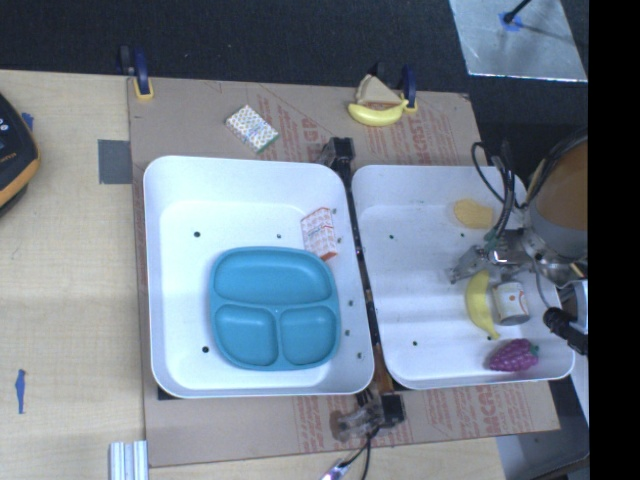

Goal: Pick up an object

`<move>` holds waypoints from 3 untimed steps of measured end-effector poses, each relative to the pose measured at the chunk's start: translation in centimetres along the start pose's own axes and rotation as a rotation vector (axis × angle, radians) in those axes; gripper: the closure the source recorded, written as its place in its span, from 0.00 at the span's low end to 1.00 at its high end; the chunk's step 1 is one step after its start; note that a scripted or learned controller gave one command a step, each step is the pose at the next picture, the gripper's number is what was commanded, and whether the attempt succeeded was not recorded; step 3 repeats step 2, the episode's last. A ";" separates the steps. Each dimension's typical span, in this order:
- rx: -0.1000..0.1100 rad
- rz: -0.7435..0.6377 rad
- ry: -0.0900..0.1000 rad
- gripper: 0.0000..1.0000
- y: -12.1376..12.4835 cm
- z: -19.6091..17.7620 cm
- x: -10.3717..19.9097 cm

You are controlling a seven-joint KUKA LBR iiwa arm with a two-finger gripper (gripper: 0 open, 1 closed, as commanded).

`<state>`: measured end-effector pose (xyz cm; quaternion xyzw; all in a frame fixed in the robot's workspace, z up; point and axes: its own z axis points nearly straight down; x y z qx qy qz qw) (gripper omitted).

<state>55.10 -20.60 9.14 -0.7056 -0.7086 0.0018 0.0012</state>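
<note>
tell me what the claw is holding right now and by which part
It cannot be told: the claw sits low over the banana in the right bin, hiding any hold.

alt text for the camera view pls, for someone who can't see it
A grey robot arm's gripper sits low in the right white bin, beside a yellow banana and purple grape bunch. The left white bin holds a blue divided plate.

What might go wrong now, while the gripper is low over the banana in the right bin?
1. The gripper sits at the banana, which is curved and smooth, so it may slip away when pinched.
2. The banana lies close to the purple grapes near the right bin wall; a push might shove it against them.
3. The black cables hang near the wrist and may snag.
</note>
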 end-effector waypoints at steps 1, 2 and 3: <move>0.001 -0.004 -0.001 1.00 0.0 -1.0 -0.1; -0.002 -0.003 0.001 1.00 4.9 -0.1 10.1; -0.002 -0.003 0.001 1.00 4.9 -0.1 10.1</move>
